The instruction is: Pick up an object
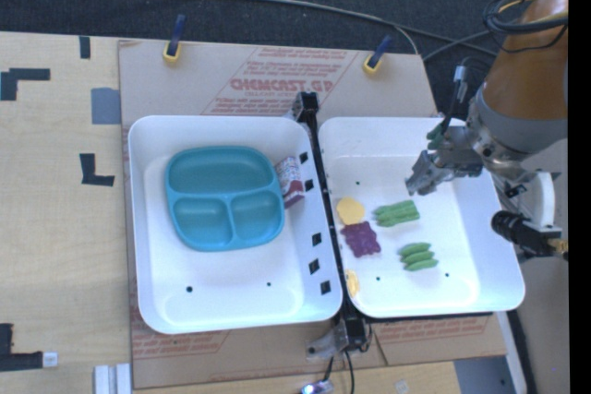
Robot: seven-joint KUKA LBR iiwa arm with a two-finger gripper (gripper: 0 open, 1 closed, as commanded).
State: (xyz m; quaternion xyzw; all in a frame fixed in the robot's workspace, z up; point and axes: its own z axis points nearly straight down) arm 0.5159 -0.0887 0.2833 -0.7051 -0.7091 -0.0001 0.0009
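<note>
Several toy foods lie in the right bin (480, 291): a yellow piece (350, 211), a purple grape bunch (361, 239), a green bean pod (396, 214), a second green pod (417, 256), and a small yellow piece (352, 282) at the bin's left wall. My gripper (422, 181) hangs over the right bin, just up and right of the first green pod. Nothing shows between its fingers.
The left bin (148, 291) holds a teal divided plate (224, 197) and a small red-and-white packet (292, 182) at its right wall. A black divider (319, 208) runs between the bins. Yellow clamps (173, 51) (374, 62) hold the cardboard base at the back.
</note>
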